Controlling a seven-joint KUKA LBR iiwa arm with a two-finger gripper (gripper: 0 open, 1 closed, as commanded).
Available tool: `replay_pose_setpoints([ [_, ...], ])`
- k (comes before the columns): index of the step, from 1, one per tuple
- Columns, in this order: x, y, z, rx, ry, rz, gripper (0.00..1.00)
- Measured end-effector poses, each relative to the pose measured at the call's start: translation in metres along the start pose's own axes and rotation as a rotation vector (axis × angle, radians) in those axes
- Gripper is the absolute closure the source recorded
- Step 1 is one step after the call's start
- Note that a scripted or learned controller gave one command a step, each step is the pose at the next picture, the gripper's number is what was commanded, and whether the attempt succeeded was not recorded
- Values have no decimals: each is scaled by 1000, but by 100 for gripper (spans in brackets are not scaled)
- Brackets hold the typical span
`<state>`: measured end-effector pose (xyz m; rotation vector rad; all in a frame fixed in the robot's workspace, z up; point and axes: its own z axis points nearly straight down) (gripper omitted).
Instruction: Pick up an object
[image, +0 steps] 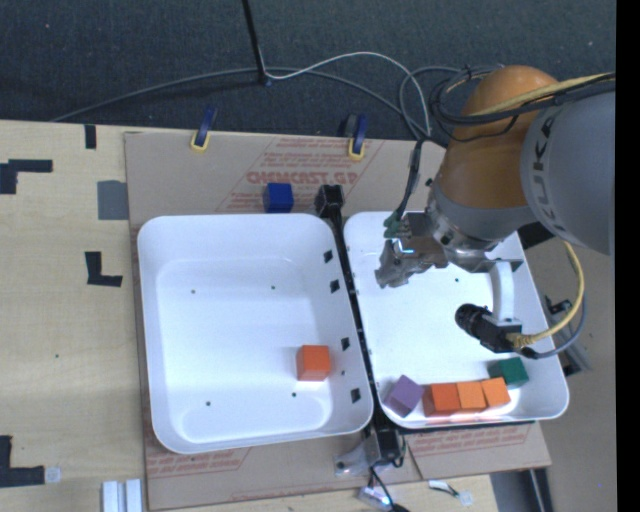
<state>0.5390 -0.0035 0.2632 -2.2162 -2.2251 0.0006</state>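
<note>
gripper (398, 262) over right bin (440, 310), purple block (404, 395) well below it

My arm reaches in from the right — grey casing, then the orange band bulging above the wrist. The wrist bends downward and leftward, and my gripper (397, 265) hangs at its end, small and metallic, pointing down and a little left — cables loop around the wrist.
</note>
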Motion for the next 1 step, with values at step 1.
replay_pose_setpoints([
  [1, 57, 10, 18, 1, 0, -1, 100],
])
